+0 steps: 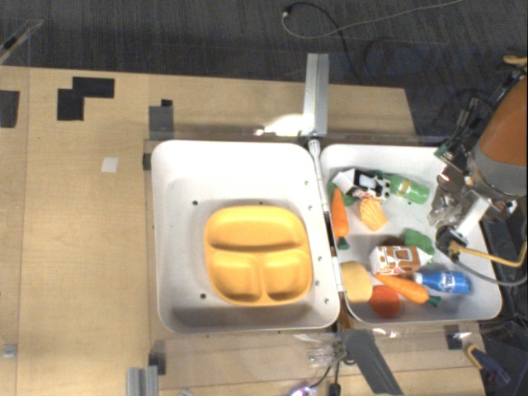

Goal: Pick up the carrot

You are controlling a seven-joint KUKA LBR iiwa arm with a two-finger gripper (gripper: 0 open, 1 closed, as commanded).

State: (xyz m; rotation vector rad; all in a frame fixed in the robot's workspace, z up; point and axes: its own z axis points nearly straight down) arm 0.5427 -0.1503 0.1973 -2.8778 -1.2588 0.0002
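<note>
Two carrot-like pieces lie in the right bin (487, 304). One orange carrot (339, 217) rests lengthwise against the bin's left wall, its green top pointing to the far side. A second orange carrot (403, 288) lies slanted near the front, between a red tomato (384, 302) and a blue bottle (442, 283). My gripper (448, 214) hangs over the bin's right side, well to the right of the first carrot and above the second one. Nothing is visible in it.
The right bin also holds a black-and-white cow toy (368, 186), a green bottle (409, 190), a yellow-orange waffle piece (373, 214), a milk carton (398, 259), a green piece (418, 240) and a tan block (356, 280). A yellow divided tray (257, 252) sits in the left bin (177, 221).
</note>
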